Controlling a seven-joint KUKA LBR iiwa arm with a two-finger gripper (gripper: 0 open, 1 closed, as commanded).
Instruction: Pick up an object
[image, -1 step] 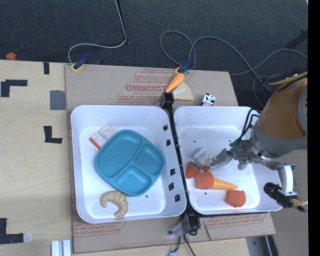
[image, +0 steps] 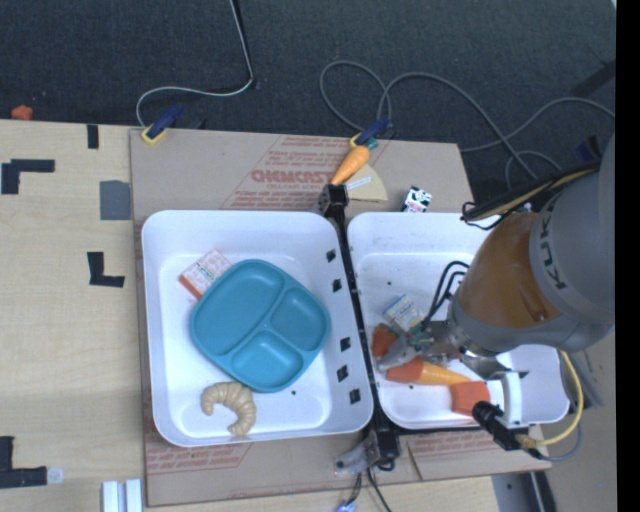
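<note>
Tool (image: 412, 345) position is low in the right bin (image: 440, 232), beneath the grey wrist, among a cluster of small items; whether it is apart or together cannot be told, since the wrist covers it. Just beside it an orange carrot (image: 432, 374) is seen lying on its side near the bin's front wall, with a red piece (image: 383, 341) to its left and a small packet (image: 401, 311) just behind. Nothing is seen gripped.

The carrot is judged the likeliest target. It is taken to be a light, stiff plastic toy with a smooth, tapering skin, so slipping toward the thin end is to be expected; hold should be taken across the thick middle, square to its length. The packet is judged thin and flimsy, harder to lift off the floor of the bin.

In the left bin (image: 160, 300) a blue tray (image: 260, 325), a croissant (image: 230, 404) and a card (image: 205, 272) are seen, well apart from the arm.
</note>
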